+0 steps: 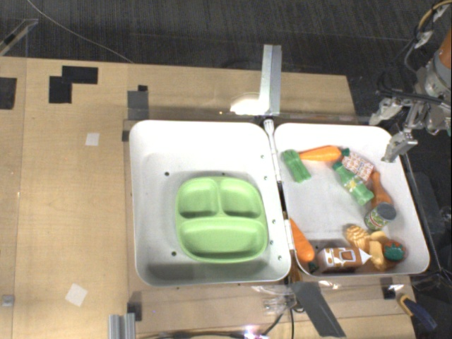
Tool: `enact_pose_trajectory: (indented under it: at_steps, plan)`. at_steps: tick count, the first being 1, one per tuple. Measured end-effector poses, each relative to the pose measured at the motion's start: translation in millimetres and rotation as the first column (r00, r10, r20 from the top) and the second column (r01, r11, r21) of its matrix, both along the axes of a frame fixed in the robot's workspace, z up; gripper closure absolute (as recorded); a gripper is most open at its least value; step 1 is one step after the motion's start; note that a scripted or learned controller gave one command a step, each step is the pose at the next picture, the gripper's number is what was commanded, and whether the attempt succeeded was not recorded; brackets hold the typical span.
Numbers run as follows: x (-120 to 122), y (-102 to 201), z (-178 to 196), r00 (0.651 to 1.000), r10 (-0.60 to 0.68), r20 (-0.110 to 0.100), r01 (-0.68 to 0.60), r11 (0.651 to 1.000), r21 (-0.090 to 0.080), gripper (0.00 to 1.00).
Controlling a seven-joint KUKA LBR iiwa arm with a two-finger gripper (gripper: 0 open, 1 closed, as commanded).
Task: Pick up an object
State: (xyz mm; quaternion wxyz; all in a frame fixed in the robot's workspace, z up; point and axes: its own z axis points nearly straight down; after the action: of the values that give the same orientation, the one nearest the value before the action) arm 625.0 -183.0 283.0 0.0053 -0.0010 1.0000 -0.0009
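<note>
The right bin (321, 203) holds several toy foods. An orange carrot (321, 154) and a green block (295, 166) lie at its back. A green bottle (354, 183), a pink patterned box (359, 165) and a small can (382, 216) sit toward the right. A second carrot (301, 240), a brown carton (342, 258) and tan pieces (370, 240) crowd the front. My gripper (393, 128) hangs over the bin's back right corner, above the objects, open with nothing between its fingers.
The left bin (152, 189) holds a green divided plate (222, 217). A metal post (271, 83) stands behind the seam between the bins. Cables and arm hardware (431, 41) sit at the far right.
</note>
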Motion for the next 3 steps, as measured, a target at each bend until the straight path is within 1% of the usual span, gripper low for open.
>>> enact_pose_trajectory:
  at_steps: [1, 2, 3]
  plan:
    - [-39.6, -18.2, -155.8, 0.974, 0.225, -0.009, -0.225, 0.974, 0.004, 0.0]
    - [-61.1, -1.6, -193.0, 0.95, 0.311, 0.004, -0.311, 0.95, -0.007, 0.0]
    - [-122.0, 29.8, -191.5, 0.934, 0.358, 0.007, -0.358, 0.934, -0.009, 0.0]
